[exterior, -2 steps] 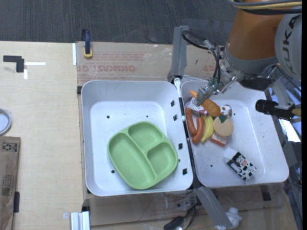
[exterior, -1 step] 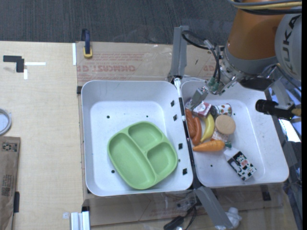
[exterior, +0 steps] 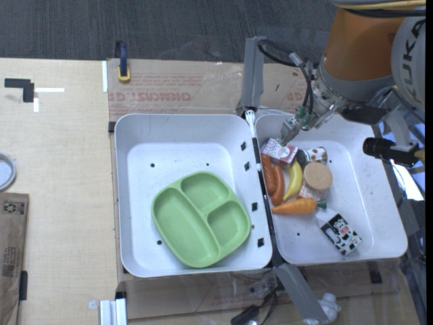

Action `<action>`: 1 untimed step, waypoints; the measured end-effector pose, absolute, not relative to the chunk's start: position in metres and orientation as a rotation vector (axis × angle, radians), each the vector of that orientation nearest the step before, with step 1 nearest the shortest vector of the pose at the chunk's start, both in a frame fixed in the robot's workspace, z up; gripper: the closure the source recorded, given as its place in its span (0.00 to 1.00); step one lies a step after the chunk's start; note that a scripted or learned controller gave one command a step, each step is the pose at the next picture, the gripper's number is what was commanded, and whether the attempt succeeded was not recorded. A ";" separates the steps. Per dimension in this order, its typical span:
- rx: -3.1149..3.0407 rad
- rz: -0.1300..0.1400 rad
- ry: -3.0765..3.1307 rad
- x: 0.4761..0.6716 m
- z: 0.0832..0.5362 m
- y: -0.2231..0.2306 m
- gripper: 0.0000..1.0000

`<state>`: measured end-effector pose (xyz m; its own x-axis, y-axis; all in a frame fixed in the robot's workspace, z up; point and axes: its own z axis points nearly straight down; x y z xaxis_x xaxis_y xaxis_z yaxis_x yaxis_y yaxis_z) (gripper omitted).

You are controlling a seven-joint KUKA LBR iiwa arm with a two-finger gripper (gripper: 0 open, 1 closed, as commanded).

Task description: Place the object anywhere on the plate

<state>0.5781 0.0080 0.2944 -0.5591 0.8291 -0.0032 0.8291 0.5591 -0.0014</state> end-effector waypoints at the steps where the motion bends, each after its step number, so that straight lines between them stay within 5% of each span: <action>1: 1.229 -0.001 2.889 0.627 0.240 0.008 1.00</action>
